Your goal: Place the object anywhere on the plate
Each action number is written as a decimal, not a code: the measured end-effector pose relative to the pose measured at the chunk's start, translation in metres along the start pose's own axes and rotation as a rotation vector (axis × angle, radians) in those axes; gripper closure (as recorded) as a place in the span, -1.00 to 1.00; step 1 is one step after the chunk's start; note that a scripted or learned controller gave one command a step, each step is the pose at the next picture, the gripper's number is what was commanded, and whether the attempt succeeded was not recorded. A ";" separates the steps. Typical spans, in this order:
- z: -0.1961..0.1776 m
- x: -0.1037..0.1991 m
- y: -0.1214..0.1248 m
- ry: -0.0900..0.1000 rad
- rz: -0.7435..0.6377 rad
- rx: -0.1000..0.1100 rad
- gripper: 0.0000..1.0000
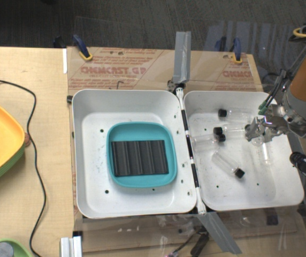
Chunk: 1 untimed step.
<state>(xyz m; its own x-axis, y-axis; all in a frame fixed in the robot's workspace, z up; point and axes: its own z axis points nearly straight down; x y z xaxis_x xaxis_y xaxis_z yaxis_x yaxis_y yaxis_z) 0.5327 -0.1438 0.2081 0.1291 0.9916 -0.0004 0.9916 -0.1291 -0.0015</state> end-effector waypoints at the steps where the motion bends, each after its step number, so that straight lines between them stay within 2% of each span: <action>1: 0.000 0.000 0.000 0.000 0.000 0.000 -1.00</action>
